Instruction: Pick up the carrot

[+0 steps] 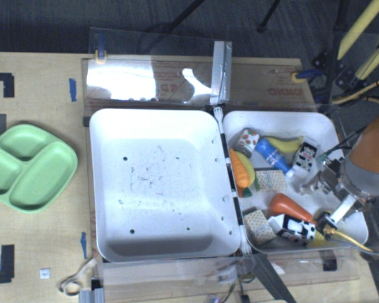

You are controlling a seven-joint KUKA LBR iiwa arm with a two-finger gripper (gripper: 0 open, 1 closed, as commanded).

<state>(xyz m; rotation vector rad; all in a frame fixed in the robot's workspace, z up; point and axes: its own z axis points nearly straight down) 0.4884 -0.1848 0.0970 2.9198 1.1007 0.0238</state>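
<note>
A green three-compartment plate [30, 167], of smooth moulded plastic, lay at the far left on the pale wooden bench [38, 74], well apart from both bins. The left bin [158, 182], a shallow white tray with rounded corners, showed faint scuffs and a few dark specks on its floor. The right bin [325, 124] held a clutter of toy foods. The carrot [241, 169], a glossy orange taper with a green top, lay against that bin's left wall, its long axis running roughly parallel to the wall, near to far. Beside it were a blue bottle [270, 154], a yellow banana [284, 146], two pale sponge-like blocks [259, 225] and a rounded orange-red piece [290, 205] touching a black-and-white toy [297, 227]. The arm's grey wrist [360, 185] entered from the right, and the gripper [323, 178] sat low over the bin's right half. Whether it was spread or pressed together cannot be told, and nothing was seen in its grasp. The carrot therefore lay to the gripper's left, across the clutter; the coming reach would probably need a leftward traverse and a grip set across the carrot's narrow width.
</note>
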